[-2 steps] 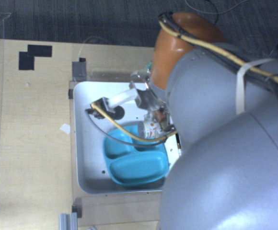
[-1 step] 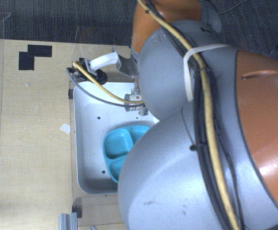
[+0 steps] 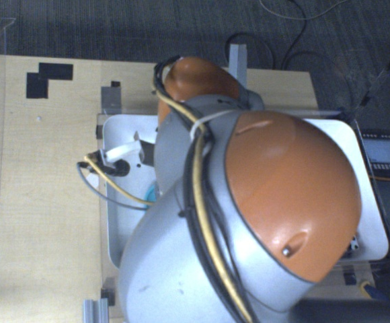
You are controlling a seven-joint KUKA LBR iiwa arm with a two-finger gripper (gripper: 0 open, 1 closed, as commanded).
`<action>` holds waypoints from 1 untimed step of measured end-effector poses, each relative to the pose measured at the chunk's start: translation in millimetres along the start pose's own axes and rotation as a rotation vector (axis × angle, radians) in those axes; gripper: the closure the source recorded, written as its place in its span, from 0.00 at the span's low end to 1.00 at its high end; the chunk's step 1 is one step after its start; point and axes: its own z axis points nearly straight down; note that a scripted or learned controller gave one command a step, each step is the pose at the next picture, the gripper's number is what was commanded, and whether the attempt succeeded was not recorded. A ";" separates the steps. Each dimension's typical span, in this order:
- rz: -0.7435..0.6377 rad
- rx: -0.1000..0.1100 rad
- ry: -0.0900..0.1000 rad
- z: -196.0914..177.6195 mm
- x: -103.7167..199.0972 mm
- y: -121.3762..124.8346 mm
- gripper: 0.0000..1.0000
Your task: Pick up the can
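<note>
The arm (image 3: 249,207) takes up most of the camera view, its grey body and big orange dome (image 3: 292,187) lying over both white bins. A second orange section (image 3: 195,79) shows at the far edge of the left bin (image 3: 118,200), beside a grey post (image 3: 238,62) that stands upright at the back of the counter (image 3: 40,200).

The left bin shows as a strip of white floor and rim to the left of the arm; the right bin (image 3: 373,227) shows as a white corner on the arm's other side. Over the left bin, a black and white fitting (image 3: 118,160) sticks out from the arm's wrist, with yellow and black cables (image 3: 202,200) looping from it back along the arm's body. A small patch of teal (image 3: 150,194) peeks out at the arm's edge inside the left bin; I cannot tell what it is.

The jaws are hidden beneath the arm, so I cannot tell how they stand. The can is likewise hidden, and its place cannot be told.

Black shapes (image 3: 47,78) mark the counter to the left of the left bin.
</note>
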 end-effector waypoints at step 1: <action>0.000 0.004 0.016 37.4 6.7 -8.3 1.00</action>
